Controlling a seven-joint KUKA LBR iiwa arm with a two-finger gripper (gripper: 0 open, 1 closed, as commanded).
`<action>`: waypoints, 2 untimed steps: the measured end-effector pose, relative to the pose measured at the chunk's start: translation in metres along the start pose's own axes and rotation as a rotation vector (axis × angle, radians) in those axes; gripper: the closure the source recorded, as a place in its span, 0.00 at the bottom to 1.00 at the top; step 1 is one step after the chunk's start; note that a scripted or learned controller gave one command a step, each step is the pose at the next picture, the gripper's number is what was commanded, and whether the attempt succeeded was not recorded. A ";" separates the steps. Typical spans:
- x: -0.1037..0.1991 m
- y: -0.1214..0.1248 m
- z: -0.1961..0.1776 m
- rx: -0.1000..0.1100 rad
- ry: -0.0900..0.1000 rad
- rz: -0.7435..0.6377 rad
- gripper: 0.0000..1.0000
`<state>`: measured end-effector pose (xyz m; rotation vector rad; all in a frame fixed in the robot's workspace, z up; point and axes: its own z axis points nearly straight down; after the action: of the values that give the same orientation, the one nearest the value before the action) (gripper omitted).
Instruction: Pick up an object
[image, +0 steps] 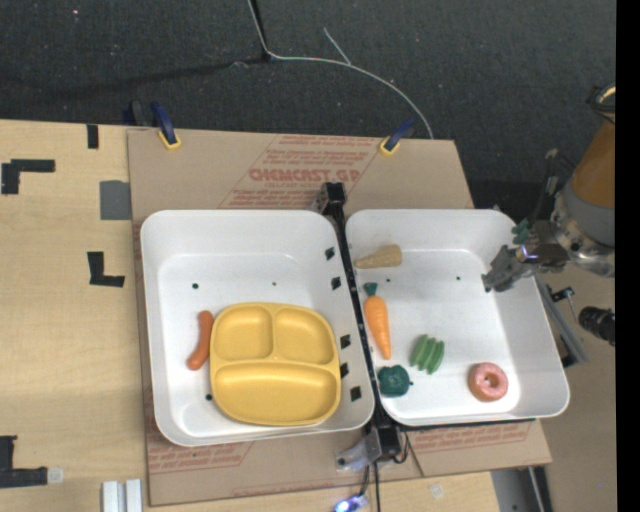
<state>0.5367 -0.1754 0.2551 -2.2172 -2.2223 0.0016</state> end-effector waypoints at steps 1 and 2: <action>0.051 0.013 0.014 0.002 0.001 -0.004 1.00; 0.101 0.039 0.031 0.003 0.000 -0.004 1.00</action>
<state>0.5750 -0.0741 0.2242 -2.2109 -2.2257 0.0048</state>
